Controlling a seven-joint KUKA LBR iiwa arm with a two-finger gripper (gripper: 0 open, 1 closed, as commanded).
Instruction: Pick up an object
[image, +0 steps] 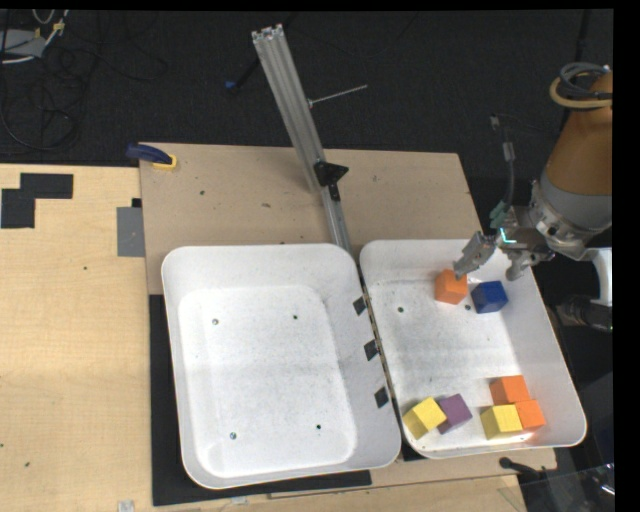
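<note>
I have the tool (497, 255) spread wide just above the orange cube (451, 287), holding nothing; the blue cube (489, 297) sits just beside that cube, so I expect a crowded grasp.

Wood surface (250, 195) — two white bins side by side, left bin (175, 300), right bin (555, 370); blue clamp (150, 154) at far-left corner.

two white bins (200, 270), three orange blocks (451, 288), two yellow (425, 415), one blue (489, 297), one purple (455, 409).
</note>
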